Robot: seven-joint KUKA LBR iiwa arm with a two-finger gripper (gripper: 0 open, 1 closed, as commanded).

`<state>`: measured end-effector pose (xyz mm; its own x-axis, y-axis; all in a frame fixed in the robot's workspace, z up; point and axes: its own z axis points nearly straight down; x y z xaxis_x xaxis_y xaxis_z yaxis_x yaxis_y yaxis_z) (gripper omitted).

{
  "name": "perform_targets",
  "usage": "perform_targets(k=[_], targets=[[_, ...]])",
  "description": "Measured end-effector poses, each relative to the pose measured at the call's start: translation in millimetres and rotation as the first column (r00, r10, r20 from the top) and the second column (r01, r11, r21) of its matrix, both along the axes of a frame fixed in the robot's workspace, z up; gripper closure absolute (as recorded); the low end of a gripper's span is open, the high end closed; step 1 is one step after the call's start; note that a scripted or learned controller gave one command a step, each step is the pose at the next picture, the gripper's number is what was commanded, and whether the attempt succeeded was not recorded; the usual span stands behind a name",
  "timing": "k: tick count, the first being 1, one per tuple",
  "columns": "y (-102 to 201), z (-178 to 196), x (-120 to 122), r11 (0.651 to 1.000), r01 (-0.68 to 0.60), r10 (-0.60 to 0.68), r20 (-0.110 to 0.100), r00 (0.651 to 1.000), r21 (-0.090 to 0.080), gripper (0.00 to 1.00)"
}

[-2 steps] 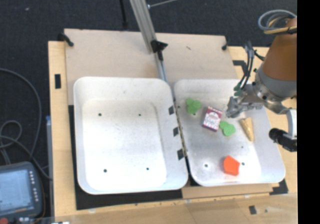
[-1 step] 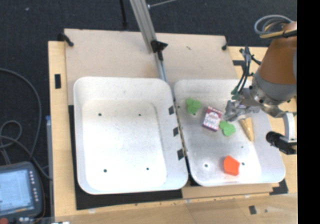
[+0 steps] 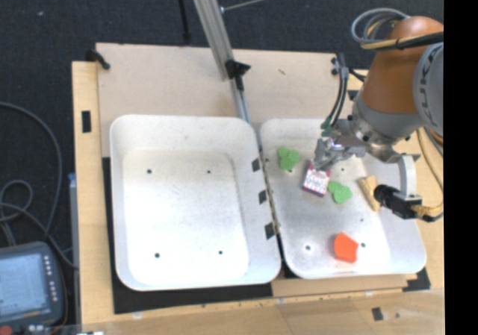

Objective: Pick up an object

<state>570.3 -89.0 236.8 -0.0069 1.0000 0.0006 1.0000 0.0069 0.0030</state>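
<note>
Nearest the camera, in the right-hand bin [image 3: 299,214], lies an orange piece [image 3: 345,248], well apart from the rest. Further back is a green piece [image 3: 340,193], just beside a pink block [image 3: 316,181]; they look to be touching, not sure. The gripper [image 3: 326,154] sits directly over the block's far edge, very close or in contact. Can't tell whether it's apart or together, nor whether the block is clamped.

Step in hand, prob.: the grasp itself, w/ the pink block as target obj, block on or near the bin floor. Next move calls for a firm close on the block, then a straight lift w/o dragging the green neighbour.

Beyond sits a second green piece [image 3: 288,159], then the left-hand bin [image 3: 187,207] and bare table [image 3: 172,80].
</note>
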Motion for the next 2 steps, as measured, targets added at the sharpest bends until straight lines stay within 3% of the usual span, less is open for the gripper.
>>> perform_targets(k=[2], targets=[[102,19,21,1.000,-0.001,0.001,-0.001,1.000,0.001,1.00]])
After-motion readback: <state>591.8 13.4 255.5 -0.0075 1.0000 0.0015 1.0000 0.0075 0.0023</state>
